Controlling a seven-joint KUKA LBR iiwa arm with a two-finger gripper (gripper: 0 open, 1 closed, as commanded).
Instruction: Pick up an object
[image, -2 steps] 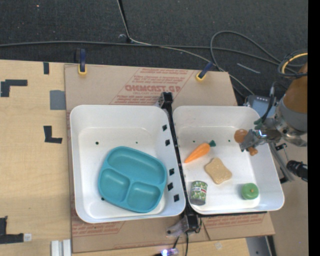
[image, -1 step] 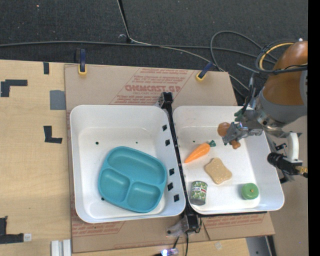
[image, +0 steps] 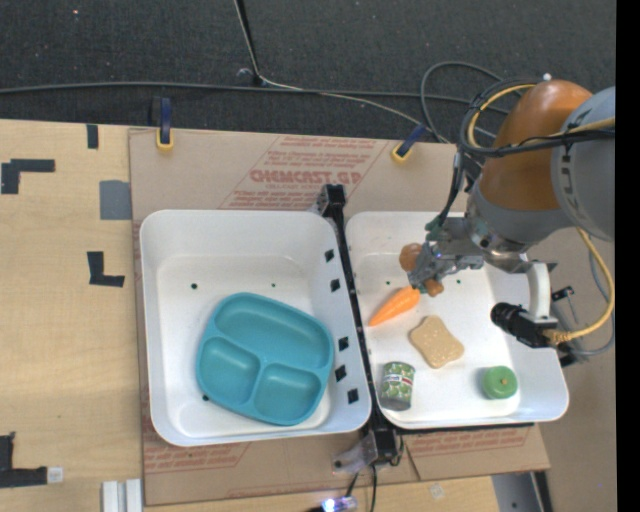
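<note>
From the camera view, the gripper (image: 432, 270) hangs low in the right bin (image: 545, 400), near its far edge, just beside a small brown object (image: 410, 257) and the carrot (image: 395, 306). Whether anything sits between the fingers cannot be told. The step looks like the approach; next calls for settling over one target and closing.

The grey arm (image: 560, 170) is reaching in from the right edge of the frame, its orange band (image: 535, 115) showing at the upper right. The wrist is bending down and toward the frame's centre, and the gripper (image: 432, 268) is pointing downward just right of centre, low over the surface beneath.
</note>
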